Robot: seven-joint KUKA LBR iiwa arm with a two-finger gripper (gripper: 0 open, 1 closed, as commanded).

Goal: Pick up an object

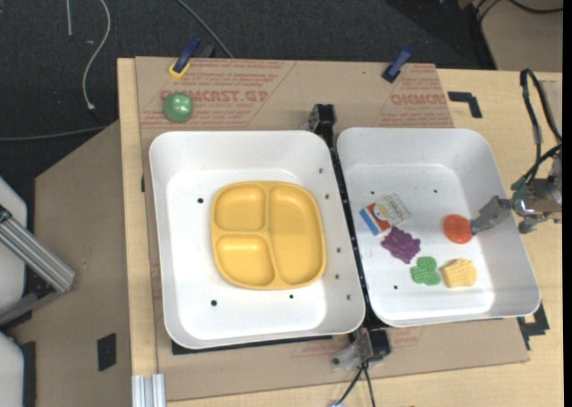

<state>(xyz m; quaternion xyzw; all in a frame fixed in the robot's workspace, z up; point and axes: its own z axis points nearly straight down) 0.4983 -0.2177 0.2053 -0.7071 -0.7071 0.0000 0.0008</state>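
Note:
The right bin [429,150] holds several small toys. A red-orange round toy [458,229] lies near its right wall. A purple grape bunch [401,243], a green piece [425,271] and a yellow corn-like piece [458,273] lie toward the front. A white, red and blue packet [382,213] lies near the middle. My gripper [493,214] reaches in over the right wall, low, its tip just right of the red-orange toy and close to it. Whether it touches the toy is unclear.
The left bin [179,173] holds a yellow divided plate [268,234]. A green ball [178,107] sits on the cardboard behind the left bin. Blue clamps [186,56] [398,63] stand at the board's back edge. Cables [534,119] hang at the right.

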